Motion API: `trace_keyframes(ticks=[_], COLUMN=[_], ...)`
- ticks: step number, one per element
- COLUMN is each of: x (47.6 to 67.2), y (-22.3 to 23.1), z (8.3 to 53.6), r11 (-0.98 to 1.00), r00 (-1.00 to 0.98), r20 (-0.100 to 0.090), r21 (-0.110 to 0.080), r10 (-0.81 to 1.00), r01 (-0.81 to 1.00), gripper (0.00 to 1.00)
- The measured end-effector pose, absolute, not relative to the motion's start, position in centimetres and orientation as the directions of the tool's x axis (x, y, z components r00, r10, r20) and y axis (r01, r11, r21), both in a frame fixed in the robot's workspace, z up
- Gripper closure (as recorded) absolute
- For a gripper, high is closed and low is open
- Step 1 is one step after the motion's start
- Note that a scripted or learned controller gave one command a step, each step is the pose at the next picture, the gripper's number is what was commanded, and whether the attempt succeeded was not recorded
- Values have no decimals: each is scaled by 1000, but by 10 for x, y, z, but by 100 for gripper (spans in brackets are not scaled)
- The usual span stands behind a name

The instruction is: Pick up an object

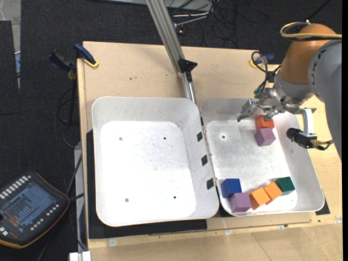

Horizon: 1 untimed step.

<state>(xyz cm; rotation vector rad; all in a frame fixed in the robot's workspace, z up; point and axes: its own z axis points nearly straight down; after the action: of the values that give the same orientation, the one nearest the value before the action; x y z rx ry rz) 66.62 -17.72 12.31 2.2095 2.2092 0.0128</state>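
**Inspector:** Gripper [265, 113] position: over the far part of the right bin [239, 156], directly above a red-orange block [265, 122]. Whether its jaws are spread or closed, I cannot tell; the wrist housing hides them from this angle.

**Clerk:** Is anything held?

**Inspector:** Not confirmed. The red-orange block sits just below the gripper, touching a lilac block [265, 136] on its near side. I cannot tell whether it rests on the floor of the bin or is raised.

**Clerk:** Other candidates?

**Inspector:** Four, along the near edge of the same bin: a blue block [231, 187], a purple block [241, 202], an orange block [260, 195] and a green block [285, 186], close together.

**Clerk:** Progress?

**Inspector:** In my judgement, approach done; a secure grasp and a lift clear of the bin remain to be shown.
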Motion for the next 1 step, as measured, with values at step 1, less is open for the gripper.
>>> trace_keyframes(ticks=[1], x=[667], y=[-178], z=[132], r11=[0], r00=[0], r20=[-8], r21=[20], r10=[1000], r01=[1000], gripper=[100])
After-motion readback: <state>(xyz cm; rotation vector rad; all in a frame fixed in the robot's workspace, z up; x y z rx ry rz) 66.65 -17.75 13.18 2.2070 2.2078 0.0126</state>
